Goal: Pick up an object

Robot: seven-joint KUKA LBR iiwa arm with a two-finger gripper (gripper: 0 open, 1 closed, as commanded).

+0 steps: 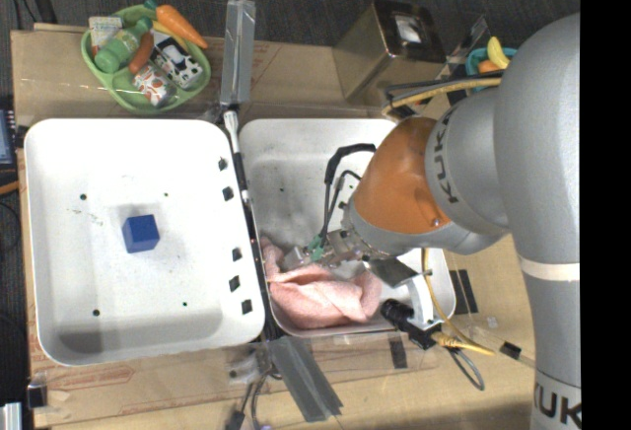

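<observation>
At the six o'clock end of the right bin (296, 147), nearest me, a crumpled pink cloth (320, 298) lies bunched against the front wall and the divider. The gripper (340, 255) is low over the cloth's upper edge, hidden under the arm's orange band (399, 186); I cannot tell from here how it stands or whether it has any fabric.

The worry, to my eye, is that the cloth is soft and pressed into the corner, so a pinch may catch only a loose fold and slip off on the lift, or the tool may scrape the bin wall.

Over at nine o'clock, the left bin (59, 162) holds a small blue cube (141, 232), well apart from the arm. Farther off, at eleven o'clock, a green bowl (99, 73) of toy food sits on the bench.
</observation>
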